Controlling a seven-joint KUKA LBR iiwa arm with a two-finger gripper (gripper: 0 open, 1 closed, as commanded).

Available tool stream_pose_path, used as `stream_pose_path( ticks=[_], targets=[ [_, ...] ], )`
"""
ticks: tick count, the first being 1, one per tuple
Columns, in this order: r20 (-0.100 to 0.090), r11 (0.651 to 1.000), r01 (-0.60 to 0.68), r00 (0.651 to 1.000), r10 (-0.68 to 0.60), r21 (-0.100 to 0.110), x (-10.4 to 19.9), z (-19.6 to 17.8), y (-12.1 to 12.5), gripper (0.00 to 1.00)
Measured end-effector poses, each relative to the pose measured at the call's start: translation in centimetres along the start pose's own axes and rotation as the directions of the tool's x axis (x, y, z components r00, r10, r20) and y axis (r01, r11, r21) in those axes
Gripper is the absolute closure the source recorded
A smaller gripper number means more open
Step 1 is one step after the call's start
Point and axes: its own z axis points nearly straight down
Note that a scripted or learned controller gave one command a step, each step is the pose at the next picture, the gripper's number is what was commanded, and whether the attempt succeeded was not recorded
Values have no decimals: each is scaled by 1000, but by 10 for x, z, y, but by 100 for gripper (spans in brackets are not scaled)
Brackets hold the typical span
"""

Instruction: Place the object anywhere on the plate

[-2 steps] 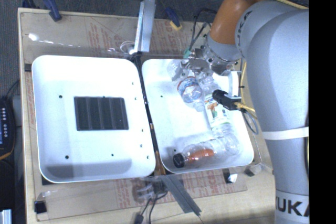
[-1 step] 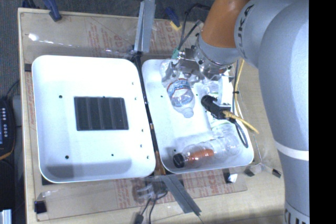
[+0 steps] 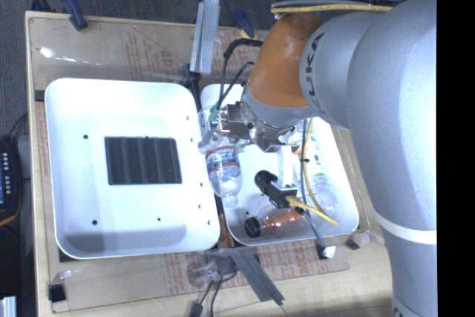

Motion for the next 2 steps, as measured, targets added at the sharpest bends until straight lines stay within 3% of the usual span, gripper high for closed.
stream_pose_path(
  ticks=[1,2],
  targets=[
    [1,999,-33,999,33,1,84,0,38,100],
    [-1,999,-44,999,44,-1,-14,-1,83,100]
  ],
)
